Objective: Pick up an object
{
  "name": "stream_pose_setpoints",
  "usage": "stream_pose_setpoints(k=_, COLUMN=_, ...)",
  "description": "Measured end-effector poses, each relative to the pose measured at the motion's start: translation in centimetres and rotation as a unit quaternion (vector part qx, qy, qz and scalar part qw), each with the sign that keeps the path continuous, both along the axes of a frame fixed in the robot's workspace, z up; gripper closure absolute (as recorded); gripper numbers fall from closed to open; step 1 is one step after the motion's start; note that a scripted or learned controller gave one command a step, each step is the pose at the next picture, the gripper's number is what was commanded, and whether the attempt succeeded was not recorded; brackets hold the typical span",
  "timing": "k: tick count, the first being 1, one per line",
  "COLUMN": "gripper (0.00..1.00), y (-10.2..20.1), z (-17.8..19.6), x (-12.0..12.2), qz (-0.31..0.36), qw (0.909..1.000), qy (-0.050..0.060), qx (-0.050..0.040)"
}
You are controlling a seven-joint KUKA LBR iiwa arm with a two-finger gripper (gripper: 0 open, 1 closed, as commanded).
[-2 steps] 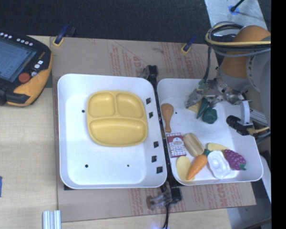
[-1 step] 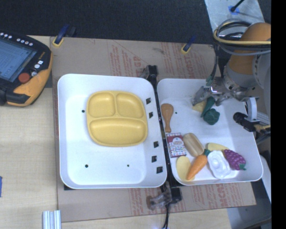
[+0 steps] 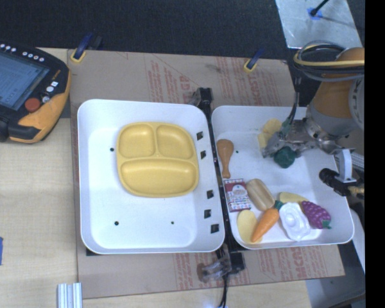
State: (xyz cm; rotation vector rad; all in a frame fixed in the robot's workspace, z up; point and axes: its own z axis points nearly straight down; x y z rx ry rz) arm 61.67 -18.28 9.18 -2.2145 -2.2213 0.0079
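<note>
My gripper hangs low over the upper part of the right bin, reaching in from the right. A dark green round object lies directly under its tip, and a pale yellow item sits just to its left. The gripper body hides how the tip meets the green object. Lower in this bin lie a wooden spoon, a red packet, a bread roll, a carrot, a white item and purple grapes.
The left bin holds a yellow divided plate. A teach pendant rests on the bench at far left. Black clips run along the seam between the bins. The grey and orange arm looms over the right bin's far corner.
</note>
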Motion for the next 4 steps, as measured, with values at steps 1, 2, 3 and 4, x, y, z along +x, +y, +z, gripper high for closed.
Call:
stream_pose_setpoints(k=1, gripper=1.0, y=-0.1, z=1.1, x=0.2, qz=0.001, qw=1.0, qy=-0.002, qx=-0.0008)
stream_pose_setpoints(k=2, gripper=0.0, y=-0.1, z=1.1, x=0.2, qz=0.001, qw=1.0, qy=-0.001, qx=-0.001)
stream_pose_setpoints(k=3, gripper=0.0, y=0.8, z=-0.1, x=-5.5, qz=0.001, qw=1.0, qy=0.001, qx=0.0006)
stream_pose_setpoints(k=4, gripper=1.0, y=0.6, z=1.1, x=-5.3, qz=0.0, qw=1.0, qy=-0.001, qx=-0.0006)
